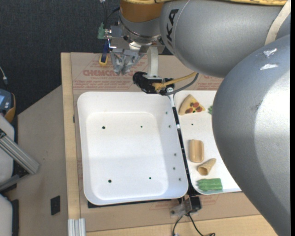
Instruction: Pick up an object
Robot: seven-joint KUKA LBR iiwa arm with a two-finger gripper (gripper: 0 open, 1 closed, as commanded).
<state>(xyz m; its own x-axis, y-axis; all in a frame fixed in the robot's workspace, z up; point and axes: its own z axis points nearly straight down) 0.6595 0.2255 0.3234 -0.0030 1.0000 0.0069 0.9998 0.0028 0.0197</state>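
Camera view: gripper (123, 64) empty, finger state unclear, above left bin (87, 138); swing right, centre over pizza (190, 105).

The arm (239, 50) is made of big, smooth, rounded grey shells with a soft sheen, and a pale seam line crosses the shell by the view's upper right corner. Part of a dark letter marking sits on the shell next to the wrist. Above the wrist runs an orange band (140, 10) with a brownish-gold tone. Below it the wrist narrows to a silvery metal ring and a cluttered mount with small green and blue parts, thin dark cables and a yellow tag. The gripper (123, 64) is dull grey metal.
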